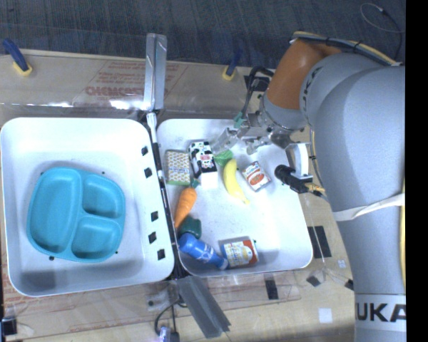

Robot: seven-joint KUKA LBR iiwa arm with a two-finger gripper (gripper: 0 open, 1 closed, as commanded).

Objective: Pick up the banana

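Camera view: my gripper [244, 137] hovers just above the banana [232, 179] in the right bin [299, 251]; its state I cannot tell.

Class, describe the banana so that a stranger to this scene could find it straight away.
Look in the right bin, upper middle. The banana lies there between a black-and-white carton and a small red packet. It is the only yellow, curved thing.

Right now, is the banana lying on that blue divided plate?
No, the banana lies in the right bin among other items, while the blue plate sits in the left bin.
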